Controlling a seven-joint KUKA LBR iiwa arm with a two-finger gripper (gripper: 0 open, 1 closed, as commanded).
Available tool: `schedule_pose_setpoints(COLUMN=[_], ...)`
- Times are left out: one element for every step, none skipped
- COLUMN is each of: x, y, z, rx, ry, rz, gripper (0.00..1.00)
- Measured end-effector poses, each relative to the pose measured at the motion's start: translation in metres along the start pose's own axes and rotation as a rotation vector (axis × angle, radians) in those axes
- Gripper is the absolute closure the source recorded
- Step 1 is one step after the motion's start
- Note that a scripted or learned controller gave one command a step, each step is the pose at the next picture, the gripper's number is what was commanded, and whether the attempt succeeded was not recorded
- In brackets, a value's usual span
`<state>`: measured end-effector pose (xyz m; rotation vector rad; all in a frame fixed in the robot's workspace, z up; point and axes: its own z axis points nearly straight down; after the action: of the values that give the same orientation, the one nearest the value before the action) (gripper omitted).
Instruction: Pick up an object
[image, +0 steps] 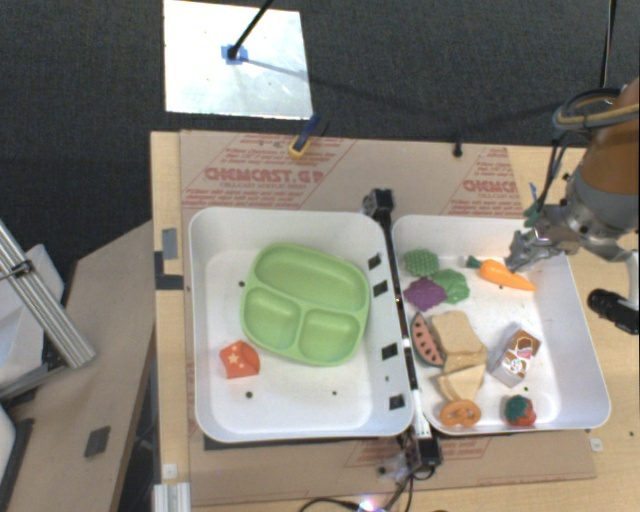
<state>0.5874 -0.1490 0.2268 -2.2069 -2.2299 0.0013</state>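
The toy carrot (505, 275) lies at the upper right of the right bin (580, 330). The gripper (527, 250) sits just above its right end, seemingly touching; whether its claw is wide or narrow, I cannot tell. A green divided plate (305, 303) fills the left bin (215, 300).

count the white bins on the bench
2: the left bin holds a green tray; the right bin holds the toy food. None seem hidden.

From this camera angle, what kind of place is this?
Likely a robot grasping test bench: two shallow white bins of plastic toy food, an orange toy carrot beside the grey arm's gripper, cardboard underneath.
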Motion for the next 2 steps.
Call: schedule_pose_setpoints(x=[0.044, 0.108], y=[0.007, 0.011], z=[0.001, 0.006], rx=[0.001, 0.001], ry=[-0.001, -0.001], rz=[0.000, -0.001], gripper=[1.00, 1.00])
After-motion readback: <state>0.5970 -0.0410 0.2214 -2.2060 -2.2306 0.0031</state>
